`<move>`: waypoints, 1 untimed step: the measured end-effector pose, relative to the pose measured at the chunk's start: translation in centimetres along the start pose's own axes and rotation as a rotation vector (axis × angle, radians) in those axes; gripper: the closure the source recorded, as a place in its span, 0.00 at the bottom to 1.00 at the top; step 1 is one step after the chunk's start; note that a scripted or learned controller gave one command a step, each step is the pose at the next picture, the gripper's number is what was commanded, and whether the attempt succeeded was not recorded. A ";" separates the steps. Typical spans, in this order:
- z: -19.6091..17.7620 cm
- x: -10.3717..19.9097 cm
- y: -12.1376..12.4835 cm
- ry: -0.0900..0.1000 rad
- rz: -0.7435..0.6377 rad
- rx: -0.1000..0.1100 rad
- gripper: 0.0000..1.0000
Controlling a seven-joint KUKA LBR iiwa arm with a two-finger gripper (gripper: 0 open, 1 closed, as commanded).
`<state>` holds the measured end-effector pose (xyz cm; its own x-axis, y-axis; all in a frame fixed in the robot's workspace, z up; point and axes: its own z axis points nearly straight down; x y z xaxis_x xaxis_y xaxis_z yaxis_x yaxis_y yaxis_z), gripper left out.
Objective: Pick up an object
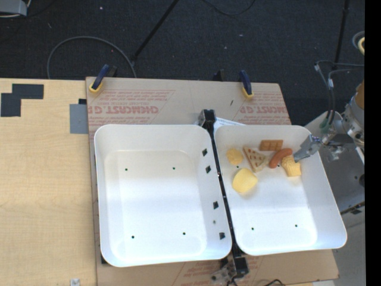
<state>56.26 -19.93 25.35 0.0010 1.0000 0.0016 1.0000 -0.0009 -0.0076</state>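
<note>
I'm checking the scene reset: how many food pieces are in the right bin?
6, all in the right bin's far half: small yellow piece, waffle wedge, orange cracker, sausage, yellow cube and big yellow chunk. Nothing looks hidden.

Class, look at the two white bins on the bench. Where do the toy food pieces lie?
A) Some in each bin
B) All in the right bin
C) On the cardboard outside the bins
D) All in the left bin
B: the yellow chunk, the waffle wedge, the sausage and the other pieces all sit inside the right bin, near its far end.
</note>
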 end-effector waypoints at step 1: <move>-0.4 0.0 0.1 -0.001 -0.001 -0.007 0.00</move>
<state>56.38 -19.94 25.72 0.0003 1.0000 0.0002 1.0000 -0.0003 -0.0006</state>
